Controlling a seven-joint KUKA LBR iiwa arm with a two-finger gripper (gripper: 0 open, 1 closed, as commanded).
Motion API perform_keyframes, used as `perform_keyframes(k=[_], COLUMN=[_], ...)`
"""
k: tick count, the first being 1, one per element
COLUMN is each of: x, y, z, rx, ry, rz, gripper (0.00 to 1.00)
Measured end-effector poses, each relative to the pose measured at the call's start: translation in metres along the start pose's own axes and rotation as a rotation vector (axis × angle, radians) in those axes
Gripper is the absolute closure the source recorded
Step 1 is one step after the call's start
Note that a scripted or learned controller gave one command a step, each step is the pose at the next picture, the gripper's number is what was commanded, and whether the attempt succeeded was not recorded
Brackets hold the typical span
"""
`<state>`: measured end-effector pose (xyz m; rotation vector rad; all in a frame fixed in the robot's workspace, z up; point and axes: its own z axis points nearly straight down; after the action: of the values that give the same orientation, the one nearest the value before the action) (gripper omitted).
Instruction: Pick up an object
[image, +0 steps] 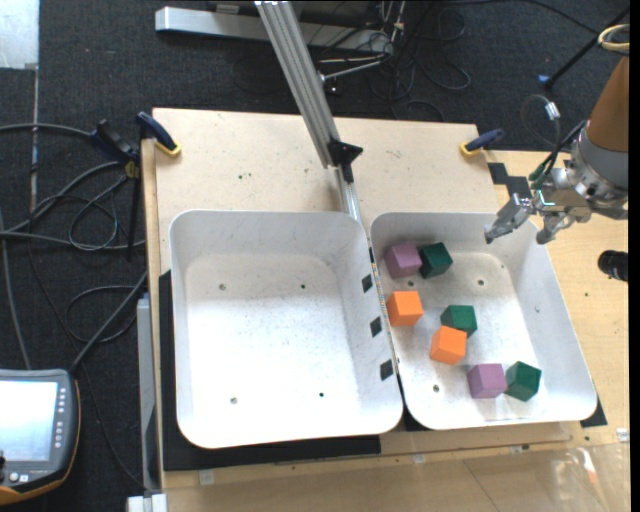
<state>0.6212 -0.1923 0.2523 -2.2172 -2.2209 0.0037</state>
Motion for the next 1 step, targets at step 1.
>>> perform_keyframes(k=[1], x=[0.0002], y=[0.0009], z=[-0.0029], rx=[-0.004], ry=[-0.002], rz=[-0.002], gripper=[0.0])
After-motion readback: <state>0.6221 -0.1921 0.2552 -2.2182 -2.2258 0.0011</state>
